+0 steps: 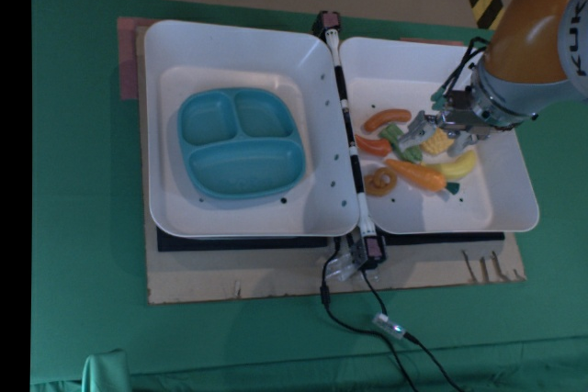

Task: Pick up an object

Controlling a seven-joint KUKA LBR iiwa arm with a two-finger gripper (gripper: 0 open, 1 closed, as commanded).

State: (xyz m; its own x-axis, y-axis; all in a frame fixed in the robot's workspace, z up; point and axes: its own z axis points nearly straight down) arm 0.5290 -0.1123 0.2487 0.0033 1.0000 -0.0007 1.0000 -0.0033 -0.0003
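My gripper (439,129) hangs low over the middle of the right bin (514,197), directly above a heap of toy food. A yellow corn cob (435,143) lies right under it, partly covered by the gripper body. Around the cob are a green piece (398,142), an orange carrot (416,174), a yellow banana (460,165), an orange sausage (387,117), a red-orange pepper (372,145) and a brown ring-shaped piece (378,182). Whether the gripper touches the cob is not visible.
The left bin (165,50) holds a teal divided plate (241,142). A ridge with clamps (344,106) separates the bins. A cable (386,326) trails off the bench's front edge. The arm's orange band (537,18) looms over the right bin's far right corner.
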